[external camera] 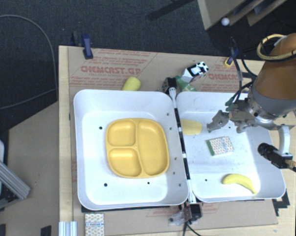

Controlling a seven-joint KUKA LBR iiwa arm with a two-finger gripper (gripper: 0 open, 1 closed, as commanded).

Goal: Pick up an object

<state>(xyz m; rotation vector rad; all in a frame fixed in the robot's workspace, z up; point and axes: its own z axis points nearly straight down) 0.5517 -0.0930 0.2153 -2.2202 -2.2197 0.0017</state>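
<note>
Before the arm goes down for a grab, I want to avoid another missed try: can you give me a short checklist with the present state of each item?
1. Tool over the right bin: ok.
2. Tool free of any load: ok, nothing shows between its fingers.
3. Finger opening: cannot tell.
4. Things to pick in the right bin: ok, a banana, a patterned sponge and a pale yellow piece lie apart.
5. Nearest target lined up: not ok, the sponge lies below the tool in the picture, not under it.
6. Yellow tray clear of the path: ok, it sits in the left bin.
</note>
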